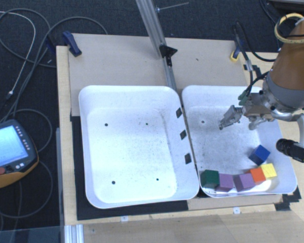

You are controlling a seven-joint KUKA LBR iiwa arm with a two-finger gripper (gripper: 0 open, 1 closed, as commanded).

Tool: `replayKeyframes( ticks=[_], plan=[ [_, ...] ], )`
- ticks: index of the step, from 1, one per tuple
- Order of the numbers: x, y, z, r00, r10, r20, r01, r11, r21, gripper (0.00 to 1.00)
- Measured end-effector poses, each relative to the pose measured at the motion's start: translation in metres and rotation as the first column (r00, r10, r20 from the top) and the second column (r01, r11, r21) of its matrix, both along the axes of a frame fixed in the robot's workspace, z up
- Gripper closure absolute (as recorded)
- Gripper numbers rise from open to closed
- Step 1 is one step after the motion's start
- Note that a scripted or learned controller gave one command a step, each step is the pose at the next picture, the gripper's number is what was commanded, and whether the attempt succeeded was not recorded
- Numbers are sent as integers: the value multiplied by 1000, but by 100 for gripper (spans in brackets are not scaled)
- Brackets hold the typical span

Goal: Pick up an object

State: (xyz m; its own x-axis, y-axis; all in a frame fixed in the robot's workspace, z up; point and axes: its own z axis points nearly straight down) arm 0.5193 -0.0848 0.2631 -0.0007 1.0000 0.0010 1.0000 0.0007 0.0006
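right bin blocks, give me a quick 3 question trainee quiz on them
1. True or false: the green block lies in the right bin.
2. Which block sits nearest the gripper? A) blue block B) purple block C) green block
3. Fill in: the yellow block sits beside the ____ block.

Key: 1 true; 2 A; 3 orange.

Blocks [238,178] in right bin [202,105], near edge.
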Motion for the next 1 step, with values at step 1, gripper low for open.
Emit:
replayKeyframes(
  ticks=[1],
  plan=[
    [15,-83,-3,1000,-7,2,7,1000,-5,0]
  ],
)
